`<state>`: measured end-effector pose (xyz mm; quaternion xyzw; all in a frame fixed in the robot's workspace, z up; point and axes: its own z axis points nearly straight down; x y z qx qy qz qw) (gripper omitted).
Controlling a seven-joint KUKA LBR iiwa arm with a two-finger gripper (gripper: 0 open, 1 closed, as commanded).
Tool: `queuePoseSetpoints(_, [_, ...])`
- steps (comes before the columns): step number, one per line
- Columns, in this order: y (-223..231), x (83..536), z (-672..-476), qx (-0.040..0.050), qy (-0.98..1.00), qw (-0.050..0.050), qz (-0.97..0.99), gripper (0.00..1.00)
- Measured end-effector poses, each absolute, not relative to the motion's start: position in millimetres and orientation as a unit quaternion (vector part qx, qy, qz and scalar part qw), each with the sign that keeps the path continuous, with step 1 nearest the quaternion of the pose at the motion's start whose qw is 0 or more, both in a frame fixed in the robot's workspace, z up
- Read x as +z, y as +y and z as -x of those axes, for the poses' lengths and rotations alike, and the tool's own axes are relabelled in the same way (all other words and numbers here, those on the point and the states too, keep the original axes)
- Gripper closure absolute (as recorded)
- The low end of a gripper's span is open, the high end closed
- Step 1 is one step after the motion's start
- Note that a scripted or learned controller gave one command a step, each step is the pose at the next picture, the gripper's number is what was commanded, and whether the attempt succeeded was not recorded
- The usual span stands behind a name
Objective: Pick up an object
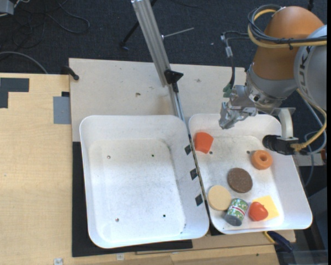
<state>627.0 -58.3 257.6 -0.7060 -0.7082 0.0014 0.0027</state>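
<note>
My hand hovers over the right bin's far edge, can't tell its state. The orange cup sits nearest, alone near the divider, so it looks the easiest grab.

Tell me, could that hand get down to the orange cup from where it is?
Probably yes. The hand hangs over the right bin's far edge, and the orange cup sits alone just to its left, well apart from the other items, with bare floor between them.

Speckled white plastic bins
</note>
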Motion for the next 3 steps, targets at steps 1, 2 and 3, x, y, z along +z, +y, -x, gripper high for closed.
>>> queuePoseSetpoints(1, [-17, 248, -615.6, 0.0014, -0.708, 0.003, 0.706, 1.00])
queuePoseSetpoints(2, [34, 250, -599.2, 0.0011, -0.709, 0.003, 0.706, 1.00])
queuePoseSetpoints(3, [85, 251, -598.0, 0.0002, -0.709, 0.002, 0.705, 1.00])
